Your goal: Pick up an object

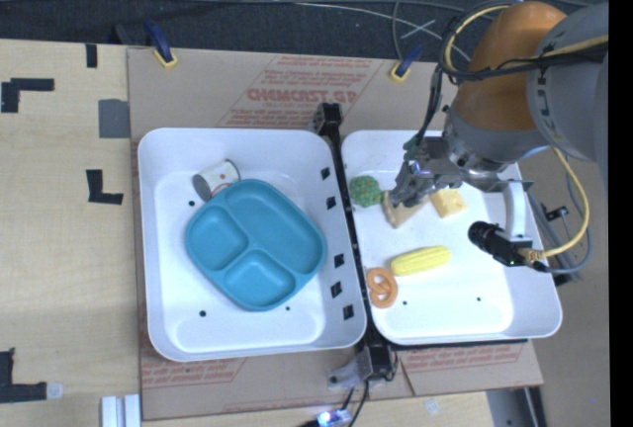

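My gripper [412,190] is low in the right bin [495,316], near its upper left part. Its tip sits right over a small tan piece [394,214], touching or nearly touching it. A green broccoli-like toy [365,190] lies just left of the gripper. A pale yellow block [448,205] lies just to its right. Further down the bin, a yellow corn cob [419,261] lies on the floor, with an orange pretzel-shaped ring [382,287] at its lower left.
The left bin [168,316] holds a blue divided plate [255,243] and a small grey and red cup [215,180] lying on its side. A black divider [341,217] runs between the bins. Cables hang off the arm at the right.
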Robot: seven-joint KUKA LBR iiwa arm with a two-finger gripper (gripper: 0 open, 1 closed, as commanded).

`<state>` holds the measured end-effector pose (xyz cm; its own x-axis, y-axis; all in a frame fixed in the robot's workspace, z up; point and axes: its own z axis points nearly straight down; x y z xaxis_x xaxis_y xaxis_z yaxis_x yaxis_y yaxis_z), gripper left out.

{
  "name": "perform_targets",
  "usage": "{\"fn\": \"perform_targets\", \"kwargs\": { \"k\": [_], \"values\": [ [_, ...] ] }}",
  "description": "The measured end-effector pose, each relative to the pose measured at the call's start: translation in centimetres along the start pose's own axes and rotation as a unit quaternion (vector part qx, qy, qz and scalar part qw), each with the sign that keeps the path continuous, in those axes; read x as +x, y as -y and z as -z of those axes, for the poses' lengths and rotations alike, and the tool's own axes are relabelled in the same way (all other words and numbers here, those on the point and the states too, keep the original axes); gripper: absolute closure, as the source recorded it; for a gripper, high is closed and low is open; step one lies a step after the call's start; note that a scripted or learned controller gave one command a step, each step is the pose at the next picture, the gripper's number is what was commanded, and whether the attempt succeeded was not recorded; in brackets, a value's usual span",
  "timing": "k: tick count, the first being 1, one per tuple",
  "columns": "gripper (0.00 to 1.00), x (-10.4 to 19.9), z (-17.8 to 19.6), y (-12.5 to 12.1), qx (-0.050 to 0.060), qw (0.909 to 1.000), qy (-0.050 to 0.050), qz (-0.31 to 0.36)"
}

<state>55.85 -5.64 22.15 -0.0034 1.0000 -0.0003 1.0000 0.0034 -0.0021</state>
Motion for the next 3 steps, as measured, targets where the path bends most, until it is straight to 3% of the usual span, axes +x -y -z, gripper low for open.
{"fn": "perform_targets", "kwargs": {
  "k": [3],
  "values": [
    [1.0, 15.9, 1.0, -0.5, 0.0, 1.0, -0.001, 0.002]
  ]
}}
